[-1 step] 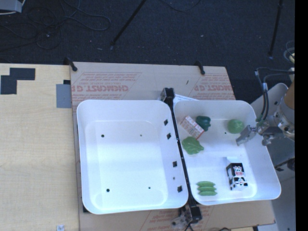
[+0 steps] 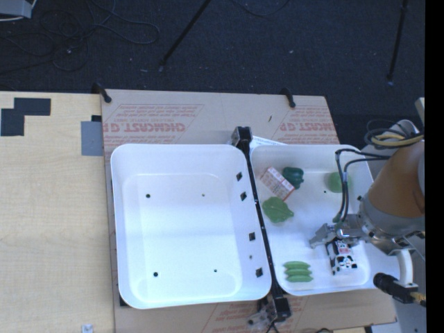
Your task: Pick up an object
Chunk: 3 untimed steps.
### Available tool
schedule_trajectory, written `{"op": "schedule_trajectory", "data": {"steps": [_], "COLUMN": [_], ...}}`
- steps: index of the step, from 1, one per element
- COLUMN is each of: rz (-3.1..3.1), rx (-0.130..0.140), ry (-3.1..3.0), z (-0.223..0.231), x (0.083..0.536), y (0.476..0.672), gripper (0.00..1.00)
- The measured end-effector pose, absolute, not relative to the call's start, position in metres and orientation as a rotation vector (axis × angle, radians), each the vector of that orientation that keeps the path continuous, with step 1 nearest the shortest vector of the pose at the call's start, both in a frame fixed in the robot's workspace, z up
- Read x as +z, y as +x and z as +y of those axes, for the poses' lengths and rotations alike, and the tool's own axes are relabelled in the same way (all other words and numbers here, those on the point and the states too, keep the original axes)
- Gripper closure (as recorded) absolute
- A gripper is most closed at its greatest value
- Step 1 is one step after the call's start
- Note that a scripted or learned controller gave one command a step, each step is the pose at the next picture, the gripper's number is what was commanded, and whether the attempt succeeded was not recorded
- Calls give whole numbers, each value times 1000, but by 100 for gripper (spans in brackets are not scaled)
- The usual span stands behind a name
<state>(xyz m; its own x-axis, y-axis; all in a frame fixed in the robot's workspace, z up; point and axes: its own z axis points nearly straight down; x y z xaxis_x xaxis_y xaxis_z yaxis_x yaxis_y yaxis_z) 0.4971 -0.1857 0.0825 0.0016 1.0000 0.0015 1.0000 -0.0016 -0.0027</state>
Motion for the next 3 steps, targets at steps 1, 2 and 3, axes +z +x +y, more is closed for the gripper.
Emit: {"op": "schedule_trajectory", "data": {"steps": [1, 2, 3], "rz": [-2216, -2234, -2236], "rx": [1, -8, -13], "ry": [-2225, -2207, -2212], "z": [-187, -74, 14], "x": [98, 120, 192], "y": [499, 561, 620], "gripper": [100, 100, 100]}}
